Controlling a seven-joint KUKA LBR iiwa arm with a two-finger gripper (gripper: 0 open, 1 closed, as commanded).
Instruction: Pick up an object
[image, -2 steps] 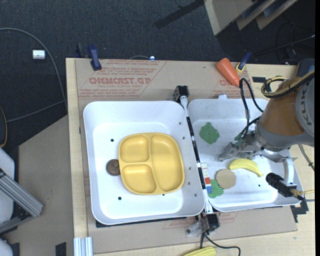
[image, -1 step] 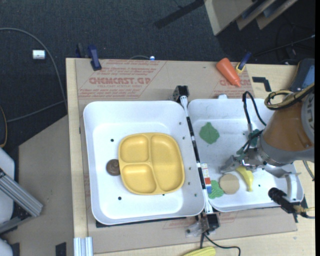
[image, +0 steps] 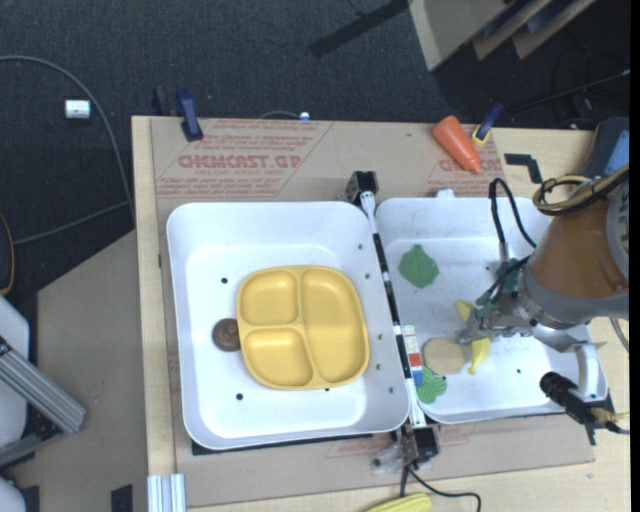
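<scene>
Gripper (image: 470, 322) was seen low in the right bin (image: 455, 215), right of frame centre; finger state could not be told. A yellow object (image: 477, 351) lay just below it, beside a tan disc (image: 443, 354).

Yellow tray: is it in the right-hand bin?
No, the yellow tray lies in the left bin, beside a small brown disc.

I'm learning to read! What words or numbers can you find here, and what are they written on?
"CHEMCAST GP", roughly: big red letters on the brown board behind the left bin; the middle letters are blurred.
Smaller red lines around it: too blurred to read.
Red print on the board behind the right bin: too blurred to read.
</scene>
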